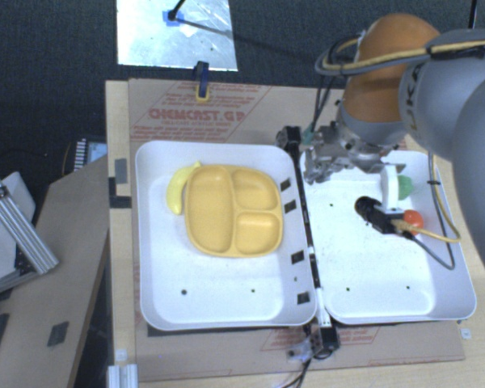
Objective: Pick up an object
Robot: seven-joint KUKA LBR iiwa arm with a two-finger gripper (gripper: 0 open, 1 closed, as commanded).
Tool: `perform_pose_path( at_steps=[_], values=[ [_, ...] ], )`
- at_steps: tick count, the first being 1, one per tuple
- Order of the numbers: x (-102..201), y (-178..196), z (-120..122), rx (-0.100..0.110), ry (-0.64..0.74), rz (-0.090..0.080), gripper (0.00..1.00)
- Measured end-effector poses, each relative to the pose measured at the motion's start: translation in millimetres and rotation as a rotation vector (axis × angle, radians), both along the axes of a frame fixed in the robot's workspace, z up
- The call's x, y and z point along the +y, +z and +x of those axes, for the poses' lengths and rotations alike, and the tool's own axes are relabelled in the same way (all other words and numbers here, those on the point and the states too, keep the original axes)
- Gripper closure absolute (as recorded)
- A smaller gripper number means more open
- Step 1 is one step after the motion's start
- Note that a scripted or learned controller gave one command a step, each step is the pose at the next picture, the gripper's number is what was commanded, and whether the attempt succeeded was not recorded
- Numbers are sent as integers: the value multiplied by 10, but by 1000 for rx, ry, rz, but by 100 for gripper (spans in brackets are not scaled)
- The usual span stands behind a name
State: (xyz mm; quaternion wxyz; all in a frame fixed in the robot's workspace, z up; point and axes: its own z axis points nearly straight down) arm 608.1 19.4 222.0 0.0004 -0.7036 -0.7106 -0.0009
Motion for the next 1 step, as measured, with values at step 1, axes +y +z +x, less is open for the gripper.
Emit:
perform_pose_path(
  at_steps=[1],
  values=[
    [485,-21,125,-2,0,0,100]
  ],
)
